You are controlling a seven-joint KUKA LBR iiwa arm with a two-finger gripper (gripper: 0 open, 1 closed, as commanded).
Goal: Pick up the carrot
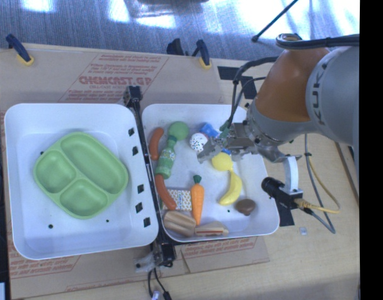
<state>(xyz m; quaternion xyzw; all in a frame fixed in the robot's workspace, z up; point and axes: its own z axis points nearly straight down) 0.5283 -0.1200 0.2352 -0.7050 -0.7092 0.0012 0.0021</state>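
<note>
Left bin: holds a green divided plate, three compartments, nothing in them; it sits apart from the toys, likely as a drop spot for a later sort.

Right bin: crowded with toy food. Along its left wall, two sausages and a green bottle lie roughly lengthwise, a green ball-like piece at the bottle's top.

Carrot: lower middle of the right bin, orange body with a green top pointing up-frame. A patterned square piece touches or nearly touches its left side; bread-like pieces lie just below its tip. Its right flank looks free, so that side seems the easier approach.

Banana and lemon: right of the carrot, with a brown round piece near the bin's lower right.

Gripper: over the bin's upper middle, near a white speckled ball and the lemon, above and right of the carrot, clearly apart from it. Whether its grasp is open or closed cannot be told; nothing is seen held
</note>
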